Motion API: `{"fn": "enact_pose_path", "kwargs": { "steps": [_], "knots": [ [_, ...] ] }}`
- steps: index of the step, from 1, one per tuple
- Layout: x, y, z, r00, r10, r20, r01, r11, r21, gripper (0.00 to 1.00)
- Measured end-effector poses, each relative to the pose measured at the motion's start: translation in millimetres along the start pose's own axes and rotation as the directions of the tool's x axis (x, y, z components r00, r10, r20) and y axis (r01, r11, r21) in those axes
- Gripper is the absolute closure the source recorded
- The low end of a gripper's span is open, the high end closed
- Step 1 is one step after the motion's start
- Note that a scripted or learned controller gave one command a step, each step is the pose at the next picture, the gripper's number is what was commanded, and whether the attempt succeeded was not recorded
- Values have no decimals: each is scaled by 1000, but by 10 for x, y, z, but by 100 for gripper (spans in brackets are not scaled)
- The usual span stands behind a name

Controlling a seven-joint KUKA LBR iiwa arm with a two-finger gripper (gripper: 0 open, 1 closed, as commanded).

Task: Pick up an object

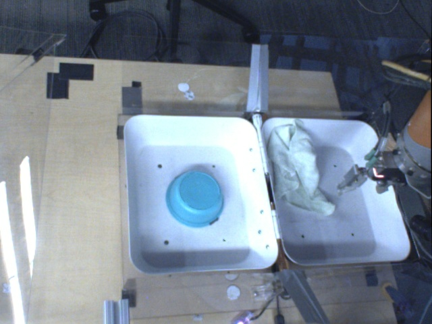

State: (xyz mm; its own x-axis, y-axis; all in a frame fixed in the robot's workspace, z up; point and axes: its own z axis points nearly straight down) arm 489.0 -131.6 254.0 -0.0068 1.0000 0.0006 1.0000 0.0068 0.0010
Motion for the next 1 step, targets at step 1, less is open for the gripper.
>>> {"fn": "enact_pose_path", "kwargs": {
  "steps": [1],
  "knots": [
    [99, 634, 1605, 998, -69, 1, 69, 998, -3, 0]
  ]
}}
